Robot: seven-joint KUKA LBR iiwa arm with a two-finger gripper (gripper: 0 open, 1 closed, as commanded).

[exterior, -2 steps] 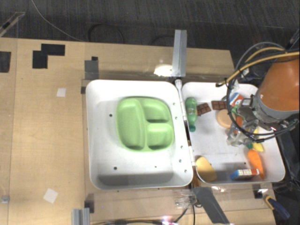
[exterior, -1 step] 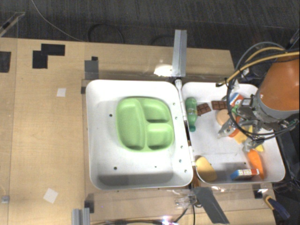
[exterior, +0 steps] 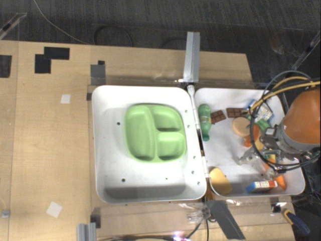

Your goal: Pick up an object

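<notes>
The gripper (exterior: pixel 251 157) hangs low in the right bin (exterior: pixel 220 97), jaw state impossible to tell, beside the tan disc (exterior: pixel 241 127) and above the blue-orange box (exterior: pixel 262 186); it should centre over one isolated item, descend vertically, then close.

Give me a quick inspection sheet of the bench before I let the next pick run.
Surface: wooden bench, two white bins side by side.
Job's things: right bin holds green bottle, two brown blocks, tan disc, yellow piece, blue-and-orange item.
Clutter: green divided tray in left bin.
Gripper: gripper low over right bin.
Cables: yellow and black bundle at arm.
Surroundings: dark floor.
</notes>
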